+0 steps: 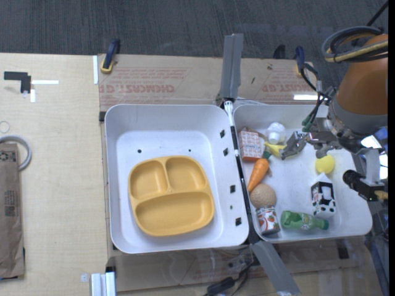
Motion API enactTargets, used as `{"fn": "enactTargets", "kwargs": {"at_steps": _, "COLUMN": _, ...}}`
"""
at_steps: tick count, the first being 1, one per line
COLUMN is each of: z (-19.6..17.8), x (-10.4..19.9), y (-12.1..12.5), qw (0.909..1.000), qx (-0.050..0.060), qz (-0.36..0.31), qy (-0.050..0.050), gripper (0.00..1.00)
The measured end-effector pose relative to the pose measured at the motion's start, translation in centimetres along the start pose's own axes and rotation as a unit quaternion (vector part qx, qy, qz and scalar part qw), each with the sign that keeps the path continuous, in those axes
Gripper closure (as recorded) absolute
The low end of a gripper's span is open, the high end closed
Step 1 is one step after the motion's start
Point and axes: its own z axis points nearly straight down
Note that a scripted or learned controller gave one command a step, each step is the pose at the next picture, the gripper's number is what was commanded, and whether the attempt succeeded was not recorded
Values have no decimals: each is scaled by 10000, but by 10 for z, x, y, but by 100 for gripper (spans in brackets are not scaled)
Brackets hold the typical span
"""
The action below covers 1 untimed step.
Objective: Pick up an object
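The end effector point(295, 145) is hanging low over the upper part of the right bin point(358, 227), its metal tips pointing left toward the banana point(273, 148); whether they are apart or together cannot be told from this slant, and nothing is showing between them. It appears to be at the approach step, reaching for a target but not yet gripping. Just beside the tips the banana is lying against a white ball point(276, 129), with a red-and-white carton point(250, 145) to their left and a carrot point(258, 173) slanting below. A lemon point(324, 164) is sitting just right of the tips. Farther down are lying a brown ball point(263, 196), a can point(267, 221), a green bottle point(302, 221) and a cow-patterned carton point(322, 200). The left bin point(123, 128) is holding a yellow tray point(171, 194). The next move is likely calling for a descent centred on one item, probably the banana, clear of its close neighbours.
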Motion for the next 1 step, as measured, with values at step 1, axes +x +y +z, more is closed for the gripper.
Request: {"fn": "enactTargets", "kwargs": {"at_steps": 1, "z": 27, "x": -76, "y": -26, "qw": 9967, "qx": 1, "qz": 813, "qy": 1, "gripper": 0}}
